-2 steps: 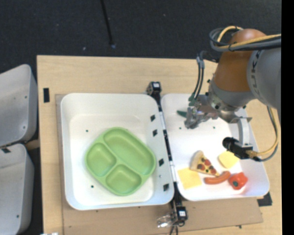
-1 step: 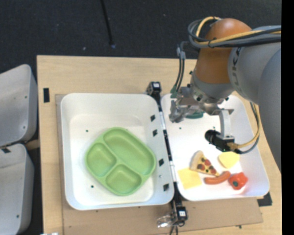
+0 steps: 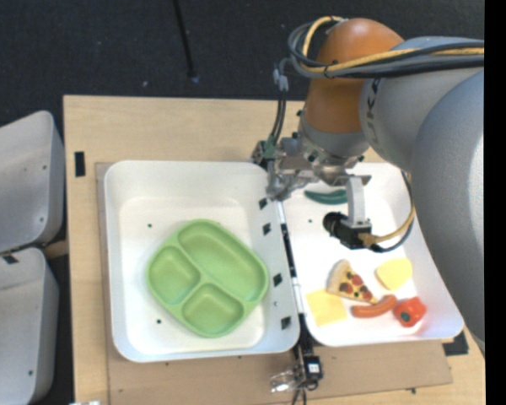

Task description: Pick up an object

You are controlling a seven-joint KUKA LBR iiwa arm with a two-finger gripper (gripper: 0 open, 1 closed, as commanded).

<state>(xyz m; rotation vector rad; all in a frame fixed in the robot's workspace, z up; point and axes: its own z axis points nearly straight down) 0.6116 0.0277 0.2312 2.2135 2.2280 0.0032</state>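
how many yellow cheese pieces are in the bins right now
2, both in the right bin. One yellow cheese piece lies near the divider, left of the sausage. The other yellow piece lies right of the pizza slice. The arm may hide more.

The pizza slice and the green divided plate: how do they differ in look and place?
The pizza slice is small, triangular, orange with dark spots; the green divided plate is much larger, rounded, plain green with three compartments. The slice lies in the right bin among other toy foods; the plate lies alone in the left bin. Both rest flat, untouched by the gripper.
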